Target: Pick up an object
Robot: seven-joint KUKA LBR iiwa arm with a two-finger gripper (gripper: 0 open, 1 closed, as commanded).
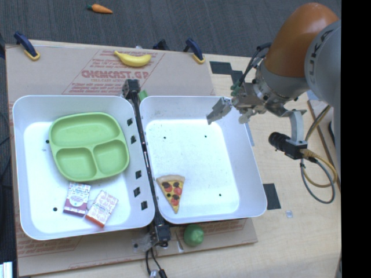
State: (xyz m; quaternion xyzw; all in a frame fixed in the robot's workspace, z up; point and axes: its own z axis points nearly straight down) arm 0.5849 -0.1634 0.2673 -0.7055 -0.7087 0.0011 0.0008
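A pizza slice (171,191) lies near the front left of the right bin (246,181). In the left bin (23,172) sits a green divided plate (88,145), with two small snack packets (77,198) (102,207) in front of it. My gripper (229,114) hangs over the right bin's back right corner, far behind and to the right of the pizza slice. Its fingers (218,110) stand open with nothing between them.
A yellow banana (133,57) lies on the cardboard behind the bins. A green lime (194,234) rests outside the right bin's front edge. A carrot (100,8) is on the floor at the back. Black cables (316,167) run at the right of the bench.
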